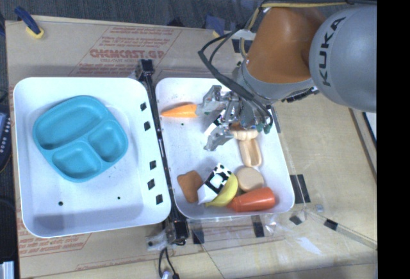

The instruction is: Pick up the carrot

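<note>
Even overhead light, slightly soft focus

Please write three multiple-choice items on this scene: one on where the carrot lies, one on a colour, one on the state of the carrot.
1. Where is the carrot?
A. On the blue plate
B. In the right bin, near its upper left corner
C. On the cardboard outside the bins

2. What colour is the divided plate in the left bin?
A. Blue
B. Red
C. Yellow

3. What is the state of the carrot?
A. Lifted above the bin
B. Lying on the bin floor beside the gripper
C. Resting on the banana

Answers: 1 B, it lies by the right bin's upper left wall. 2 A, the plate is plainly blue. 3 B, it rests flat on the floor, left of the gripper.
</note>
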Robot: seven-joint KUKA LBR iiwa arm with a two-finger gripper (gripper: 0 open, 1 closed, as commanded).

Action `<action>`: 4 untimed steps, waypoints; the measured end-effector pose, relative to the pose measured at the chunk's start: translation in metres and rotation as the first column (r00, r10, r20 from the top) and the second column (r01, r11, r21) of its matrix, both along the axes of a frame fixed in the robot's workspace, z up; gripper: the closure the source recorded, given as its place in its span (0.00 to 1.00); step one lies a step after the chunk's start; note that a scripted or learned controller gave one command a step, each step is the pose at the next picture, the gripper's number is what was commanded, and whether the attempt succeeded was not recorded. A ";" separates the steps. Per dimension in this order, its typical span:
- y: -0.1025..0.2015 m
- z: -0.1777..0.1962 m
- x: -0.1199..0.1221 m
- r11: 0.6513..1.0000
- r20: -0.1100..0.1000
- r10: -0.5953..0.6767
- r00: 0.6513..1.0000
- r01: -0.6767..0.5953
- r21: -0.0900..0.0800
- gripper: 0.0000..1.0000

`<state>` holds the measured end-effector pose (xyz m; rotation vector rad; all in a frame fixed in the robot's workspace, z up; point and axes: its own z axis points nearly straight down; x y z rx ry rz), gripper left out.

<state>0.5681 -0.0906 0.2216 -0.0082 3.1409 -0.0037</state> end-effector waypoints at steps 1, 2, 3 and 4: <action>-0.011 -0.122 0.040 0.999 -0.011 0.047 0.999 -0.047 0.005 0.00; -0.014 -0.131 0.076 0.986 -0.022 -0.166 0.986 0.166 -0.004 0.00; -0.012 -0.118 0.081 0.987 -0.003 -0.160 0.987 0.160 -0.001 1.00; -0.011 -0.120 0.079 0.987 -0.014 -0.158 0.987 0.158 -0.002 0.00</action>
